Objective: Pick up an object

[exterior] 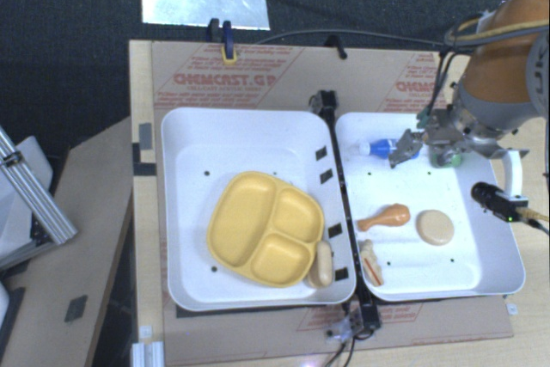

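The end effector [406,149] hangs low over the far part of the right bin [494,271], beside a blue-and-white bottle [371,149]; whether it is spread or pressed together I cannot tell. Nearer the worktop's front edge lie an orange drumstick [385,218] and a beige disc [435,227]. A yellow divided tray [265,228] sits in the left bin [193,185].

Counter [142,185] with a cardboard sheet [258,73] and 2 white bins

The pale wood counter carries a brown cardboard sheet printed with red lettering. On the sheet sit 2 shallow white bins side by side, the left bin [185,142] and the right bin [494,271], their inner rims touching along a dark strip. A small clamp [225,39] grips the sheet's far edge.
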Controlling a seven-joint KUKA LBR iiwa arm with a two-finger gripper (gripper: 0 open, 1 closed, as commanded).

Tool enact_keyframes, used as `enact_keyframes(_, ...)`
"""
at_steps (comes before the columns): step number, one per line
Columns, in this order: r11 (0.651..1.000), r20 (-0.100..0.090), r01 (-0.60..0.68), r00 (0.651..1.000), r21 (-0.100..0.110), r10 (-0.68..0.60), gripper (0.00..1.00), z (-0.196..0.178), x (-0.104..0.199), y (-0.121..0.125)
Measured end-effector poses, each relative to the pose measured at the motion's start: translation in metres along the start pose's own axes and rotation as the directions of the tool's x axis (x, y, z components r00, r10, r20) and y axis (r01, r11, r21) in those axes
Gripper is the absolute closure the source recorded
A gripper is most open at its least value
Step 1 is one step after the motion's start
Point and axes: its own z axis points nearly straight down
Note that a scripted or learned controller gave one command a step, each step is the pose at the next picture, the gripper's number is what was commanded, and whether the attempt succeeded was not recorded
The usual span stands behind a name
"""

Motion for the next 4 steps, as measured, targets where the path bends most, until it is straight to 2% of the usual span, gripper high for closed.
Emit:
enact_keyframes(1,1.0,0.001,0.002,1.0,-0.013,-0.002,0.0,-0.007,0.0,0.003)
enact_keyframes(4,1.0,0.0,0.001,1.0,-0.01,-0.001,0.0,0.129,-0.004,0.002)
